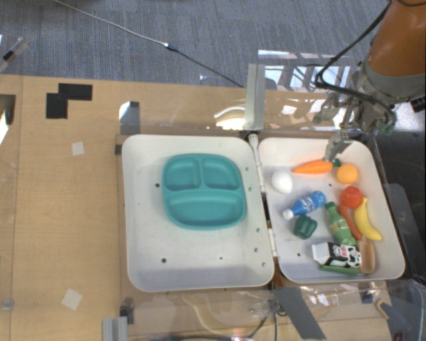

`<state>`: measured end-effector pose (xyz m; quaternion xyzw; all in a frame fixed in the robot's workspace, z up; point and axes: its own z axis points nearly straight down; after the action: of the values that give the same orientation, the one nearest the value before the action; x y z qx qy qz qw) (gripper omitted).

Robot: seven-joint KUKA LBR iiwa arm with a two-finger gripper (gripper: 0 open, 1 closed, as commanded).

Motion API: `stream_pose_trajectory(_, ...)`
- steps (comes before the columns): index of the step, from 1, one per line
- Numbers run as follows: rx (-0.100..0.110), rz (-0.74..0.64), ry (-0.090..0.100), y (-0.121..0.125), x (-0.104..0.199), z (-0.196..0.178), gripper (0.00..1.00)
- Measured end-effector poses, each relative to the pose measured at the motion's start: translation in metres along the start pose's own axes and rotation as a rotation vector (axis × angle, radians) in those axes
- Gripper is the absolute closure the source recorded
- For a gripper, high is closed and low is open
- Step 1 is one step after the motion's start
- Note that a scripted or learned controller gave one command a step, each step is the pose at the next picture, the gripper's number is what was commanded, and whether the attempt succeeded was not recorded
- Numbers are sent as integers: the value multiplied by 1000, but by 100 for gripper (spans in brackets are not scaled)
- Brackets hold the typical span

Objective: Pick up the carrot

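The arm hangs over the far corner of the right bin — likely lining up for a grab. The left bin has just a teal tray in it. The right bin is crowded: banana, green bottle, water bottle, egg, orange. The carrot lies flat near the far wall. The gripper sits just above its leafy end — spread or pinched, I cannot tell.

Grey carpet is seen behind a tan bench, where black marks and tape squares are stuck.
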<state>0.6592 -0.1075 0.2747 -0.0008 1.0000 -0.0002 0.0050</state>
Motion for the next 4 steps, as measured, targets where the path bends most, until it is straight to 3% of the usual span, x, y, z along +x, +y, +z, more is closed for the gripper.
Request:
stream_pose_trajectory(1,0,-53,8,-41,-8,177,0)
stream_pose_trajectory(2,0,81,0,-65,25,187,0)
stream_pose_trajectory(3,3,340,17,-50,1,187,0)
stream_pose_trajectory(4,2,613,0,-98,33,186,0)
